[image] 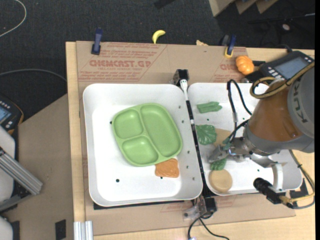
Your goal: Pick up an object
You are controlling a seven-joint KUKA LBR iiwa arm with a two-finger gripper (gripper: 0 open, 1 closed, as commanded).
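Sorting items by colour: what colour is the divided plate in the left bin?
Light green plate, camera view.

arm (280, 119) ran off the right edge, base not seen. its wrist covered much of the right bin (220, 90), incl. the far right wall. gripper (222, 154) was low in that bin, fingers too blurred and dark to read. small green thing (219, 163) under it, mostly hidden, kind unclear. orange piece (167, 169) was partly tucked under the green divided plate (146, 133). grey rail (20, 176) at left was cut by the edge. print on the cardboard (120, 63) was faint, partly unreadable.
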